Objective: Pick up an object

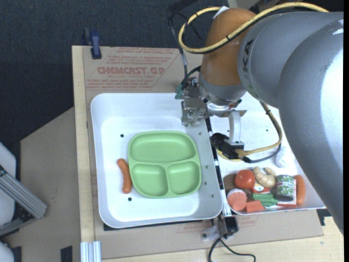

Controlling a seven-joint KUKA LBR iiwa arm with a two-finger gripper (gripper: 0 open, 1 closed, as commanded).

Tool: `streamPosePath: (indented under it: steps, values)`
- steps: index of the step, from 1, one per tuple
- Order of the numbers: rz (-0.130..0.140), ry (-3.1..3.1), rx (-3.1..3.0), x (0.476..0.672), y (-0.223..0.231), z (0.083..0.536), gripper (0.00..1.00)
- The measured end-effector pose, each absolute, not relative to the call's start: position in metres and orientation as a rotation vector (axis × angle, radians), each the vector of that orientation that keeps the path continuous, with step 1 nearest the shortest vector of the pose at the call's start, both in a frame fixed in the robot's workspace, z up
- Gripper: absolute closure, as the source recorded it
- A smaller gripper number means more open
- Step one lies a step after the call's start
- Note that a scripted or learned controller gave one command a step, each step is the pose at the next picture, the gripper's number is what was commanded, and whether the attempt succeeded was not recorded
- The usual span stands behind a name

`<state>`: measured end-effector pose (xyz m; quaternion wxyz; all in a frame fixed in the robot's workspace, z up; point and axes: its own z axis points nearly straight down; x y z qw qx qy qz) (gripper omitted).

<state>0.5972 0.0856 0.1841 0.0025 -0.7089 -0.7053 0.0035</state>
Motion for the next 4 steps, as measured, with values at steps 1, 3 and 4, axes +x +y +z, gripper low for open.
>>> streamPosePath:
  steps: [1,3,4]
  values:
    - [-0.002,-2.225,-2.219,0.659,0.107,0.13,1.0]
    - [-0.003,-2.226,-2.218,0.666,0.075,0.185,1.0]
    - [0.005,-2.214,-2.232,0.666,-0.03,0.185,1.0]
